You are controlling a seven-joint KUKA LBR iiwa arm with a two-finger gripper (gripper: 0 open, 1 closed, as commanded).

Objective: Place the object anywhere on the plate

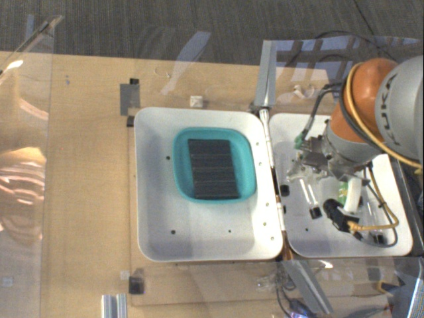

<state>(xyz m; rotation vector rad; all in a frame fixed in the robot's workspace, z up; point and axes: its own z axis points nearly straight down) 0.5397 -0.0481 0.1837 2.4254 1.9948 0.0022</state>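
Observation:
A teal plate [246,159] with rounded corners sits in the left bin [159,230], toward its far side. A dark ribbed rectangular thing [212,168] lies flat on the plate's middle. My gripper [307,188] hangs low over the right bin [298,240], near that bin's left wall, well apart from the plate. A small white and green thing [349,194] shows just right of the gripper, partly hidden under the wrist; whether it is held cannot be told.
The grey and orange arm [377,105] covers the far right of the right bin. A small black piece [315,212] lies on that bin's floor. A metal post [265,71] stands behind the divide between the bins.

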